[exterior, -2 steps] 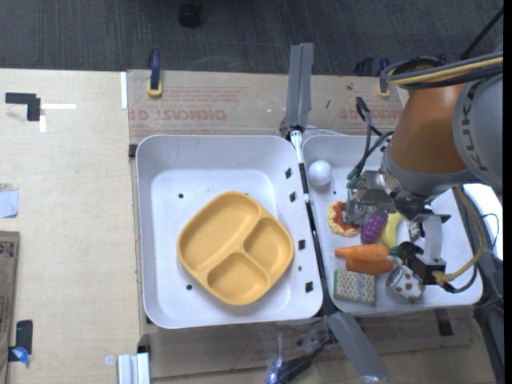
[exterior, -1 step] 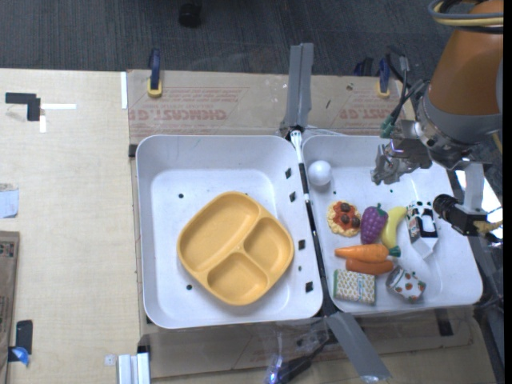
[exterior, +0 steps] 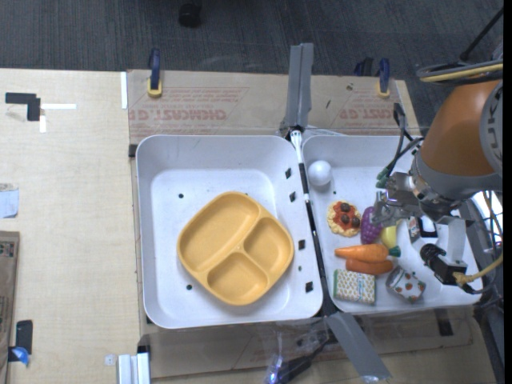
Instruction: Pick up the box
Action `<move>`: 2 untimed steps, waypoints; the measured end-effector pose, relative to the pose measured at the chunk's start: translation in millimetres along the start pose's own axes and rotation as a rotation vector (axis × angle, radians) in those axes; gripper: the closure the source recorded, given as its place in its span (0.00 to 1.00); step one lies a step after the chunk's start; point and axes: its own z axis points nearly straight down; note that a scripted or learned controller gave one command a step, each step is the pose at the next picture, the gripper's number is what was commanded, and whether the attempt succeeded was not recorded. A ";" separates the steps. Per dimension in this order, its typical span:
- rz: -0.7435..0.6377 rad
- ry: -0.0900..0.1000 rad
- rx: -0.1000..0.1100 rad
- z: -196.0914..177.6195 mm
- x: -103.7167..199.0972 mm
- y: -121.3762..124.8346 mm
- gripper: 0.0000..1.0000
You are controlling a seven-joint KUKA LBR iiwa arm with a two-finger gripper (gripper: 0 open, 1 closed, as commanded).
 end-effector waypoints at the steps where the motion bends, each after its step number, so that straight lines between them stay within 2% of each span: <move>1: 0.112 -0.001 -0.002 -105.8 -15.4 36.9 0.00; 2: 0.231 -0.001 0.002 -16.8 57.3 36.9 0.00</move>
